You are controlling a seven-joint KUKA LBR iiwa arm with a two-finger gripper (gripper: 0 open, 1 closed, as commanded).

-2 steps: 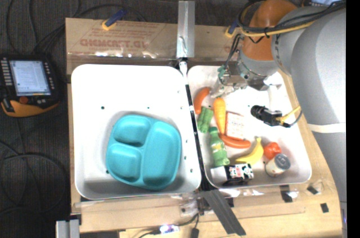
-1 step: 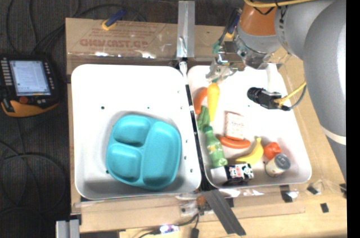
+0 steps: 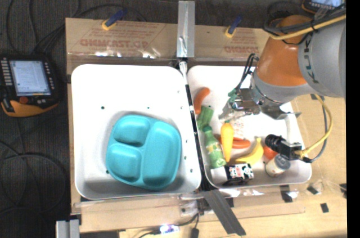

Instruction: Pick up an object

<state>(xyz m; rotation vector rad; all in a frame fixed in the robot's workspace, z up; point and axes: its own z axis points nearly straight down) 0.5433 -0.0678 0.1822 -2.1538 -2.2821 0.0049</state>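
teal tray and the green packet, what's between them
In the camera view, bare white floor of the left bin, then the two bins' adjoining walls, lie between the teal tray and the green packet.

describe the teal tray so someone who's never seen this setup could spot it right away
Two shallow white bins sit side by side on the bench; look in the left bin, the one away from the arm. The teal tray lies toward its near side, a wide rounded dish moulded into compartments. It is far larger than the small toys crowded in the right bin, and no other item there is teal.
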